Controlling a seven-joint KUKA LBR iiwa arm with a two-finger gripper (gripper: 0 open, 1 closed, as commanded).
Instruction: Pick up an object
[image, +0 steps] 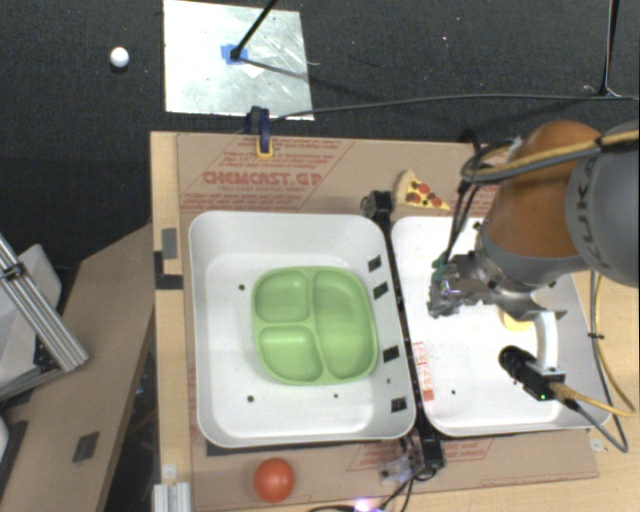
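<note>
In the camera view, the worktop carries 2 white bins side by side. The left bin (215, 300) holds a green divided tray (313, 324) with 3 compartments, lying flat near its middle. The right bin (455, 400) lies under the arm (545, 215), which reaches in from the right edge of the worktop.

The gripper (443, 295) hangs over the left part of the right bin, close to the divider between the bins. Whether its jaws are open or closed cannot be told; they are small, dark and blurred here, and nothing can be seen between them.

The likeliest thing to pick is a small yellow object (516, 322) lying in the right bin, just beside the gripper on its right and partly hidden under the arm's body. The floor of the bin below the gripper looks bare.

A descent from here would probably close on nothing, because the gripper sits to the left of the yellow object, not over it. It could also catch the bin's left wall, being so near it.

Outside the bins, an orange ball (273, 479) rests at the front edge of the worktop and a pizza-slice toy (421, 191) near the back edge.
</note>
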